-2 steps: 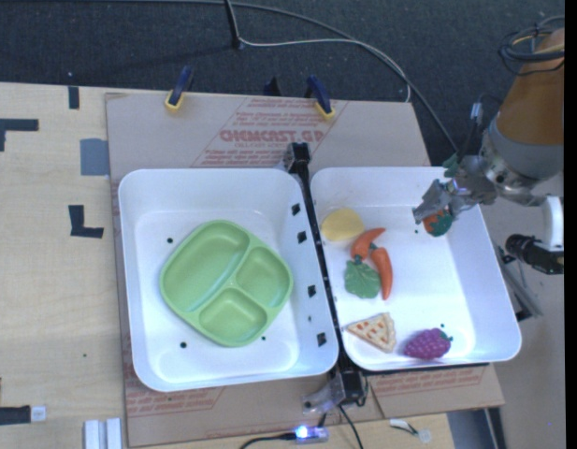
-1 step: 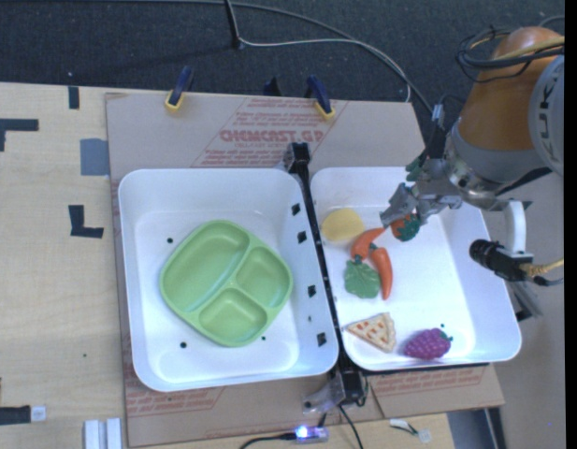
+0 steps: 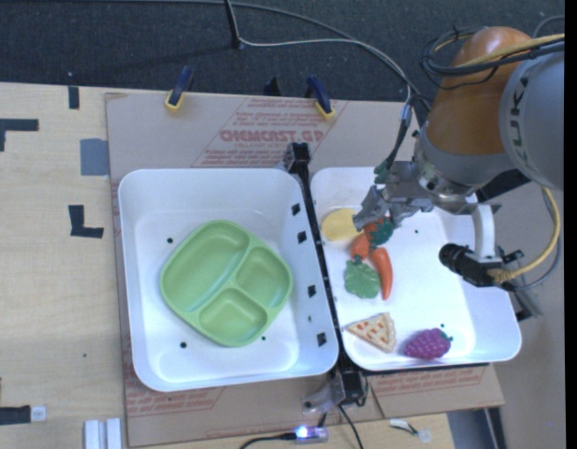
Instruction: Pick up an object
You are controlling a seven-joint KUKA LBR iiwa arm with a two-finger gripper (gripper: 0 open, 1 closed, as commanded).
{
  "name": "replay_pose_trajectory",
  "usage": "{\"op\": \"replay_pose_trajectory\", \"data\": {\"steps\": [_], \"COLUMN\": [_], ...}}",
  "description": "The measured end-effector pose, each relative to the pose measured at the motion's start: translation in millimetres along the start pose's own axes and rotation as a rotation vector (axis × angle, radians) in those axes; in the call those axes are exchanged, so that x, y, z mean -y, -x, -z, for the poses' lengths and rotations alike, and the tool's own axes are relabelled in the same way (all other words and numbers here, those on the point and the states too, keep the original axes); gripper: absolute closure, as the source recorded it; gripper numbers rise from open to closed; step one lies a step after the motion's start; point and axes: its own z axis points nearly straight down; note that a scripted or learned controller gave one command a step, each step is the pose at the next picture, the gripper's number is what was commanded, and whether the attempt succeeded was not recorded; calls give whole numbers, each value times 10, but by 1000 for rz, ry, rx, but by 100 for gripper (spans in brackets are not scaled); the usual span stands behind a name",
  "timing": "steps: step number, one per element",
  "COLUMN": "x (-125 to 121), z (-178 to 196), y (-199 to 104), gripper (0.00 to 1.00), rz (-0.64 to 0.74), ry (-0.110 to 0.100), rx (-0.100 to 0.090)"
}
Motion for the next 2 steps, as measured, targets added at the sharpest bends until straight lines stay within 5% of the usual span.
{"op": "replay_pose_trajectory", "data": {"steps": [2], "x": [174], "z": [-93], "y": [-1092], "gripper": [100], "rz": [1], "ry": [-2], "rx": [0]}}
